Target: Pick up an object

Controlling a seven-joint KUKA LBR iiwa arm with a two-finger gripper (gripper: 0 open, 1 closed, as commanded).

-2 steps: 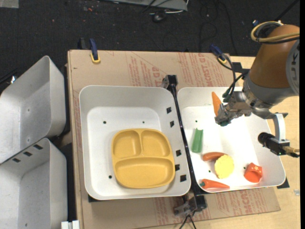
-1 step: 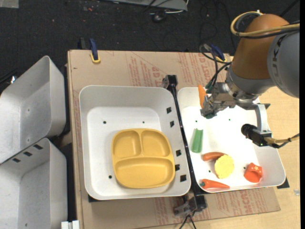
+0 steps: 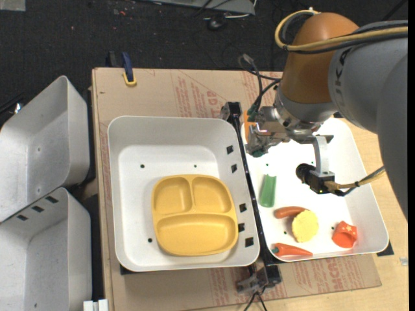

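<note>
The right bin [image 3: 363, 167] holds a green block [image 3: 268, 190], a red sausage-shaped piece [image 3: 288, 212], a yellow round piece [image 3: 305, 226], a red pepper-like piece [image 3: 344, 234] and a carrot-like orange piece [image 3: 292, 251]. My gripper [image 3: 260, 141] hangs under the orange wrist at the bin's upper left corner, close to the wall between the bins. It sits above and just behind the green block. The arm's own body hides what lies directly beneath it.
The left bin [image 3: 130, 148] carries a yellow divided plate [image 3: 193, 214]. A black part on a cable [image 3: 315, 176] hangs over the middle of the right bin. Bare white floor lies at the right bin's far right.
</note>
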